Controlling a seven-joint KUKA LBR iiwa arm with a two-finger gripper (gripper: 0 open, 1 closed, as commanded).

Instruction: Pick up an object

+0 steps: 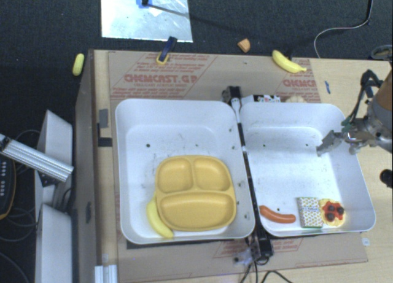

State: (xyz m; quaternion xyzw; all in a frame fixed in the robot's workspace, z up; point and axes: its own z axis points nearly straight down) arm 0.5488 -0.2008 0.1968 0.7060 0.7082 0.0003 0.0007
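Note:
My gripper (pixel 331 142) hangs over the right side of the right bin (pixel 288 125), reaching in from the right edge, and nothing shows in it. Along that bin's front wall lie a red-orange sausage (pixel 277 215) and a small toy pizza piece with a checked card (pixel 320 212), well below the gripper. In the left bin (pixel 178 122) sits a yellow divided plate (pixel 195 191) with a yellow banana (pixel 158 220) against its lower left edge.
Outside the bins, on the brown board behind them, lie a second banana (pixel 287 62) and a blue-and-yellow clip (pixel 166 50). A small orange piece (pixel 244 45) and a yellow object (pixel 78 64) rest on the dark floor. A cable trails at the upper right.

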